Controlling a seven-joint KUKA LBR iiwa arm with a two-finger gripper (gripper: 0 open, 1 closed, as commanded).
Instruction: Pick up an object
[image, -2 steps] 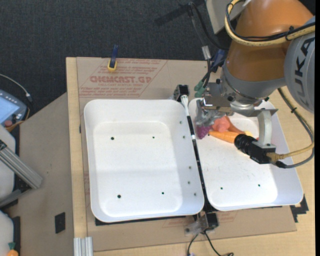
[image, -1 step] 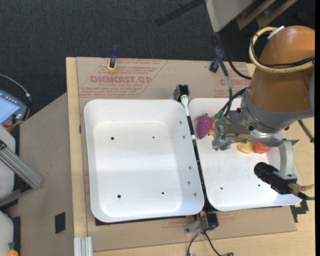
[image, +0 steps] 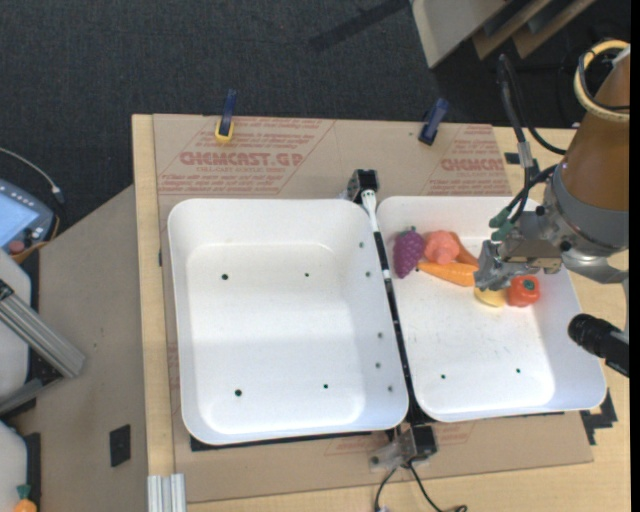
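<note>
In the right bin (image: 500, 390), a cluster of toy foods lies near the far side: a purple bunch of grapes (image: 406, 253), a pink piece (image: 443, 245), an orange carrot (image: 447, 271), a small yellow piece (image: 489, 297) and a red tomato-like piece (image: 524, 290). My gripper (image: 492, 275) hangs low over the cluster, right above the yellow piece and between the carrot's end and the red piece. The gripper's body hides part of the yellow piece.
The left bin (image: 270, 320) sits beside the right one, divided by a black strip (image: 385, 290). Both rest on a cardboard sheet (image: 300, 150) held by clamps (image: 226, 118). A black cylinder (image: 603, 340) juts in at the right.
</note>
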